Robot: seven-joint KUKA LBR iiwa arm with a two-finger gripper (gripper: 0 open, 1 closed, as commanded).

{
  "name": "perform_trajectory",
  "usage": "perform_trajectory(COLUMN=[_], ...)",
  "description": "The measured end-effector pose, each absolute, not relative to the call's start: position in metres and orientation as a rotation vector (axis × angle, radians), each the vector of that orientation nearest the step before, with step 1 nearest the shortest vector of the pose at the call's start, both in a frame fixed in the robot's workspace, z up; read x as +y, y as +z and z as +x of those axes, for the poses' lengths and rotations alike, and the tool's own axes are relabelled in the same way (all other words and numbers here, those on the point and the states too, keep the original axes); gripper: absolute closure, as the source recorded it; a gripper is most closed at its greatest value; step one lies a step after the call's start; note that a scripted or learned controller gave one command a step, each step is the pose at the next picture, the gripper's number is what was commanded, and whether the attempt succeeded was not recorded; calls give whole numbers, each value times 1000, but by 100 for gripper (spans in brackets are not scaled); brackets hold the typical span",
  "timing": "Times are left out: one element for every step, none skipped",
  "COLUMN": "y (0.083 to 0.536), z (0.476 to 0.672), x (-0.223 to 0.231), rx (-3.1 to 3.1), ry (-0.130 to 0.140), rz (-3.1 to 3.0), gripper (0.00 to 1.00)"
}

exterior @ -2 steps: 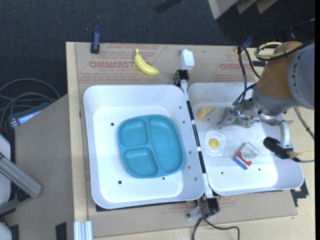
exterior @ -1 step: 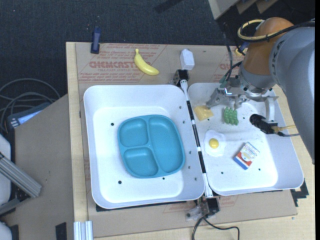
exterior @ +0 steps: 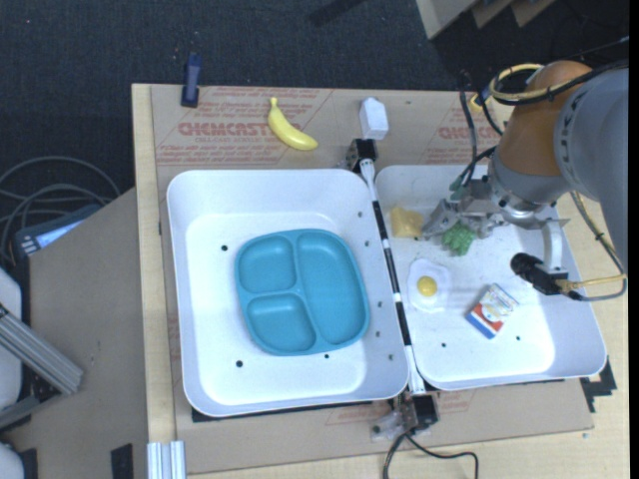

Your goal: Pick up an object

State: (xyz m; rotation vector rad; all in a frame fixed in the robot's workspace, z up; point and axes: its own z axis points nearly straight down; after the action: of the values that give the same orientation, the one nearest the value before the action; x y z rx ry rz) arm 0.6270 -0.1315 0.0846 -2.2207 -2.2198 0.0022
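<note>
1. Green, lumpy toy broccoli (exterior: 458, 239) lies at the back of the right bin (exterior: 559, 352), directly under the gripper (exterior: 461, 218); it looks light and rigid, best pinched across its crown
2. I cannot tell how the gripper is set, nor whether it touches the broccoli
</note>
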Motion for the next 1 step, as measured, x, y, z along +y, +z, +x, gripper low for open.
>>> perform_trajectory(y=[96], z=[628], x=[-131], rx=[-2222], ry=[-2], rz=[-2223], gripper=[100])
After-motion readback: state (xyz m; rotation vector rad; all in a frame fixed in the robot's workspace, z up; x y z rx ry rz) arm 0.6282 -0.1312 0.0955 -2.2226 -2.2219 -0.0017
